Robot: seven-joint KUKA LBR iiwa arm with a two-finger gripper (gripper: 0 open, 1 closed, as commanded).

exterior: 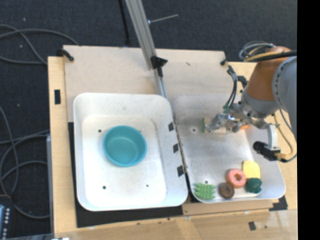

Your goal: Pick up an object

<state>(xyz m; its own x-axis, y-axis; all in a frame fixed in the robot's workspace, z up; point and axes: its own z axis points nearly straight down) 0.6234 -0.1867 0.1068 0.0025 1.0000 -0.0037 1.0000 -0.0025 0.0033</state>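
Gripper [216, 125]: centre-right of frame, low over the right bin [200, 154]; whether its jaws are apart or closed cannot be told, nor whether anything is held.

Candidate objects, lower right corner of that bin:
- pink ring [235, 177]
- brown ring [226, 190]
- yellow piece [251, 169]
- dark green piece [254, 185]
- green ridged piece [204, 190]

All likely light, smooth toys; pinch a ring across its rim.

Left bin [90, 134]: teal bowl [125, 145].

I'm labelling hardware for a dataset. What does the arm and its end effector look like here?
The arm is grey with an orange band above the wrist. Thin dark cables loop along it. The end effector is small, metallic grey, with a black fitting lower down.
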